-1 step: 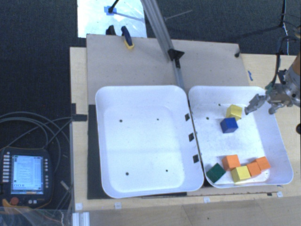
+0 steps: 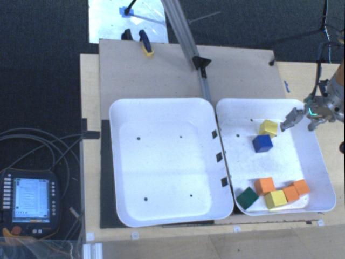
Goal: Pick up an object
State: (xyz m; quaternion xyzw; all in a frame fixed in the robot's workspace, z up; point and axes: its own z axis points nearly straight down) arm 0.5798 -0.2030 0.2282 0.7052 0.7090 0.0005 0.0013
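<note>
A: Blocks, six of them, all in the right bin [image 2: 318,161]. A yellow block [image 2: 268,127] sits in the upper middle of that bin, with a blue block [image 2: 262,143] just below it and touching or nearly so.

B: And the others?

A: Bunched along the bin's lower edge: a green block [image 2: 247,197] at the lower left, an orange block [image 2: 264,185] beside it, a second yellow block [image 2: 276,198] below that, then two more orange blocks [image 2: 296,190] running toward the lower right corner.

B: Where is the gripper [image 2: 303,121]?

A: At the right edge of the frame, over the upper right part of the right bin, to the right of the upper yellow block and apart from it. Its two fingers are spread, with nothing between them.

B: The left bin [image 2: 116,117]?

A: White, with a few dark specks on its floor.
</note>
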